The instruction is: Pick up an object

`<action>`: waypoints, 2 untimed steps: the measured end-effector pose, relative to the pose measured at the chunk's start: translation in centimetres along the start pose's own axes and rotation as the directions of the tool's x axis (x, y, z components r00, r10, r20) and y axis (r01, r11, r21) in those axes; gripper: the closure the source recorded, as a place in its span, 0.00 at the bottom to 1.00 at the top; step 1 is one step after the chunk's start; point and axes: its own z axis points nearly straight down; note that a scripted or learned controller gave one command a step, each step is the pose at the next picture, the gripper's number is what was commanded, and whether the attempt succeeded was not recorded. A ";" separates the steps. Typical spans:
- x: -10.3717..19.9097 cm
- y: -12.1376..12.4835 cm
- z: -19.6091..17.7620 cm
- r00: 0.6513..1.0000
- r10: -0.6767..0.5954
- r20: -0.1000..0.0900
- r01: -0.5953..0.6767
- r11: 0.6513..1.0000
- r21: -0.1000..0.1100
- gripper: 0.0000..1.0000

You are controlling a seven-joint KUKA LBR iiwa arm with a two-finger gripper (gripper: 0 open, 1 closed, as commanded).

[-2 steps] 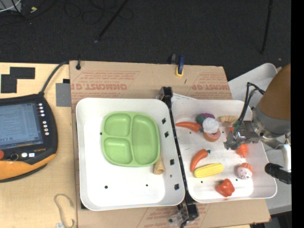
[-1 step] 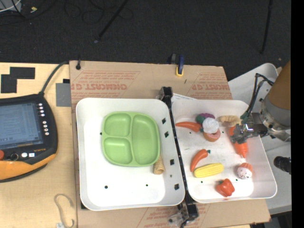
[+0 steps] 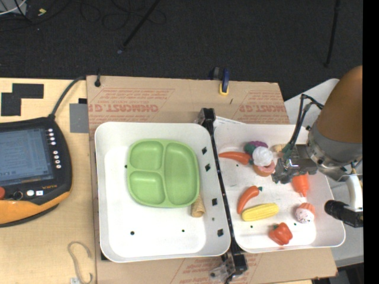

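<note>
The arm comes in over the right bin [image 3: 334, 241], and the tool [image 3: 288, 169] sits low among the toy food there, just right of the pink-and-white piece [image 3: 264, 158]. Can't tell from this angle whether the tool is wide, narrow, or closed on anything; it's too dark and cluttered around the tip.

Taking that pink-and-white piece as the landmark: an orange chili [image 3: 234, 156] lies just left of it, a purple bit [image 3: 256, 145] touches it from above, and a small carrot [image 3: 302, 184] sits to its lower right, close under the tool. Further below it are a red-orange pepper [image 3: 248, 198], a corn cob [image 3: 260, 212], a red pepper [image 3: 280, 234] and a strawberry-looking thing [image 3: 304, 215]. Well off to its left, the green divided plate [image 3: 163, 173] rests in the left bin [image 3: 112, 229].

Probably the smart move is to go for one loner, like the carrot, and drop straight down so the neighbours don't get nudged. The cluster by the landmark looks like a recipe for a bad pinch.

The cardboard [image 3: 148, 102] under the bins carries upside-down red print that looks like "CHEMCAST".
</note>
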 end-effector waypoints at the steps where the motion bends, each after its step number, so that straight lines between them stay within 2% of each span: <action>1: 5.1 0.7 0.0 1.000 0.000 0.001 0.000 1.000 -0.001 1.00; 2: 6.2 -0.3 1.4 1.000 0.003 0.002 -0.003 1.000 0.000 1.00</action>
